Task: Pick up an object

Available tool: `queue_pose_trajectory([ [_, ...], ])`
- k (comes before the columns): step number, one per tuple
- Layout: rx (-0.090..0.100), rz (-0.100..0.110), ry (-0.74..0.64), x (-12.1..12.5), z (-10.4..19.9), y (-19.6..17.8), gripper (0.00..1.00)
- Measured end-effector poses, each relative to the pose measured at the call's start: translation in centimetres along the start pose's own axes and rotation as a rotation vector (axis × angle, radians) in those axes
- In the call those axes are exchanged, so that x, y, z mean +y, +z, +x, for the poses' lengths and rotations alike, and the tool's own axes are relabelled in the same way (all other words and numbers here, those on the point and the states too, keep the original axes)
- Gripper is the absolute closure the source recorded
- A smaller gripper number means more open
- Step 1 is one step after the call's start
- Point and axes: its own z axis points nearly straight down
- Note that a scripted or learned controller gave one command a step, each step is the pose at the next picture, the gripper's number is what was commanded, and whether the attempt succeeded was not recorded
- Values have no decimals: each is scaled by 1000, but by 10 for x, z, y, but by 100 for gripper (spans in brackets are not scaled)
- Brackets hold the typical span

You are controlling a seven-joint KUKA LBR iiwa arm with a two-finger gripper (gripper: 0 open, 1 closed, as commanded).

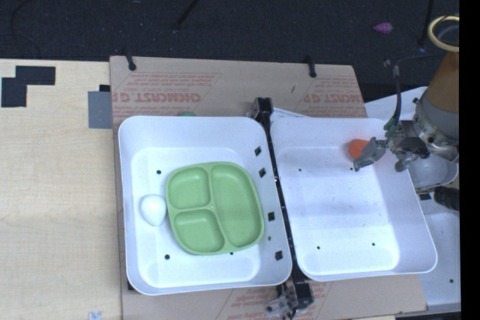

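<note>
The gripper (382, 154) hangs at three o'clock over the right bin (352, 251); its spread can't be told. An orange object (358, 148) lies beside it. Cardboard (195, 94) print is unreadable.

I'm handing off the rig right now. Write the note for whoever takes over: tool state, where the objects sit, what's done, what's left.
Tool: at the right bin's far right rim, low beside the orange object. Whether it grips anything cannot be told from this view.
Orange object: in the right bin's far right corner, right next to the tool.
Left bin: holds a green divided plate in the middle, with a small white object touching the plate's left edge.
Done: arm brought to the orange object.
Left: confirm a grasp and lift; nothing is visibly raised yet.
</note>
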Motion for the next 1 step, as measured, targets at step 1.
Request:
queue_pose_trajectory([
  [1, -3, -12, -2, 2, 0, -6, 0],
])
